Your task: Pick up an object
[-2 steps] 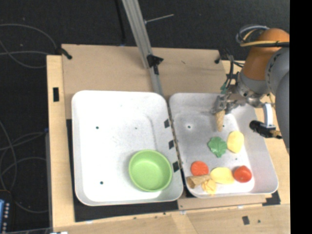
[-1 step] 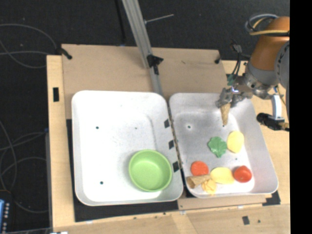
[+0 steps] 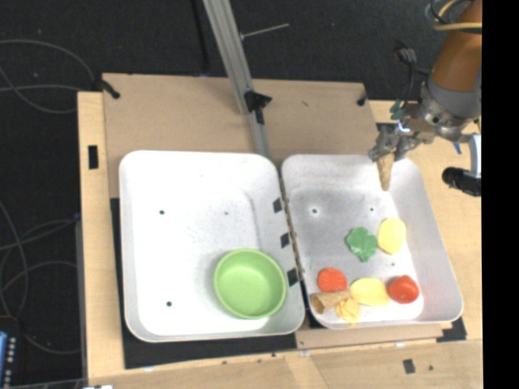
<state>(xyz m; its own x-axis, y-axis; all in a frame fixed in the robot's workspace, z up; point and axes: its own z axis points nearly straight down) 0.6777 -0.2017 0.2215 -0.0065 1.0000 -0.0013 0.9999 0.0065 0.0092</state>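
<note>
My gripper point(image 3: 386, 154) hangs over the far right corner of the right bin point(image 3: 324, 177), shut on a slim tan piece point(image 3: 383, 173) that points down from its fingers above the bin floor. Lower in the same bin lie a green leafy piece point(image 3: 361, 243), a pale yellow fruit point(image 3: 392, 235), an orange-red ball point(image 3: 331, 279), a yellow lump point(image 3: 369, 291), a red ball point(image 3: 403, 288) and a small tan and yellow piece point(image 3: 340, 305).
A green bowl point(image 3: 250, 283) sits in the near right part of the left bin point(image 3: 162, 185). A grey metal post point(image 3: 231, 47) slants up from between the bins at the back. The arm's orange band point(image 3: 458, 59) is at the right.
</note>
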